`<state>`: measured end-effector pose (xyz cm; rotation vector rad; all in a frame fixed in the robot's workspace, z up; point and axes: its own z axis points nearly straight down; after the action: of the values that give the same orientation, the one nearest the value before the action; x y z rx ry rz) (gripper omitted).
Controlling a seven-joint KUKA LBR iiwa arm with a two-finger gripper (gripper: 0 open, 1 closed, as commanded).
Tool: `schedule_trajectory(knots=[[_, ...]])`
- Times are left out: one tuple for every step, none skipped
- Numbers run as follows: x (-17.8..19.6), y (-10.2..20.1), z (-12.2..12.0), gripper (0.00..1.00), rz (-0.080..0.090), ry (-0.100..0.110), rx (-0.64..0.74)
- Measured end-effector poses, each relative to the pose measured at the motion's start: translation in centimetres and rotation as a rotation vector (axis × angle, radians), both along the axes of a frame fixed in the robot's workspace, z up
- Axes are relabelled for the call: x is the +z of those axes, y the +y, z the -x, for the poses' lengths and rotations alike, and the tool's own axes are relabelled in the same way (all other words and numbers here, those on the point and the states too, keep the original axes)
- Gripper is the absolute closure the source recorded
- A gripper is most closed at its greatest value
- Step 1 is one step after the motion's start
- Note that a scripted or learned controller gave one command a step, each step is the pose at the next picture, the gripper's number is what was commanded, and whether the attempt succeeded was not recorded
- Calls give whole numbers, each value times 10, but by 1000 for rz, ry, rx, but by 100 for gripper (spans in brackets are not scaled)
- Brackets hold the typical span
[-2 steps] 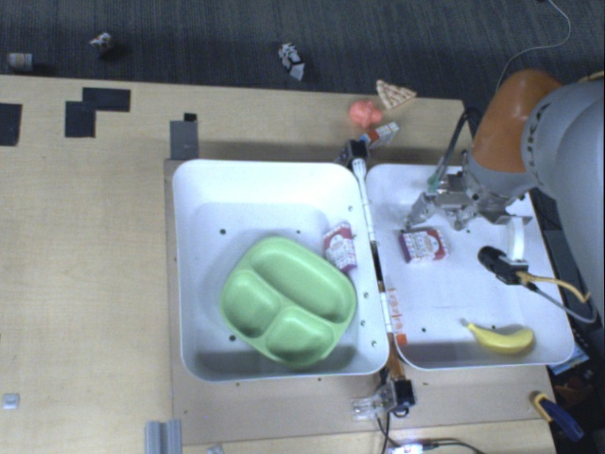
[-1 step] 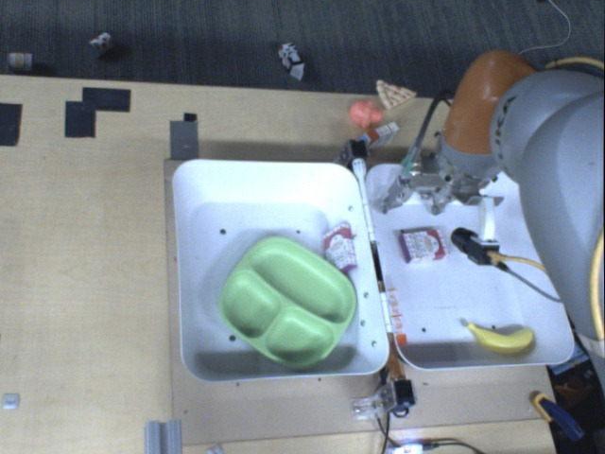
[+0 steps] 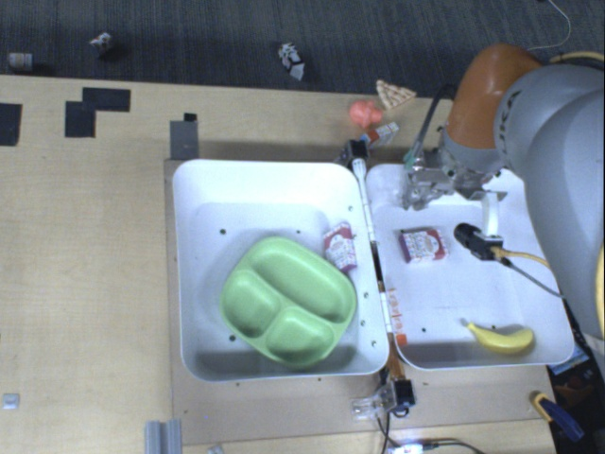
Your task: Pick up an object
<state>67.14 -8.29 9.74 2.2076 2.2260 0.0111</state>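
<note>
Arm reaches from the right, gripper (image 3: 417,195) low over the far end of the right bin (image 3: 444,334).
Jaw state cannot be told. 1 red packet (image 3: 422,245) lies flat just in front of the gripper, apart from it, long axis across the bin. 1 banana (image 3: 498,338) lies at the near edge, ends curving up.
</note>
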Motion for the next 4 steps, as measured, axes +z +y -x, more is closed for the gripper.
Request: schedule_trajectory(knots=[[0, 0, 0, 0, 0, 0, 0], [11, 1, -1, 100, 0, -4, 3], [11, 1, -1, 0, 0, -4, 3], [-12, -6, 42, 0, 1, 5, -7]])
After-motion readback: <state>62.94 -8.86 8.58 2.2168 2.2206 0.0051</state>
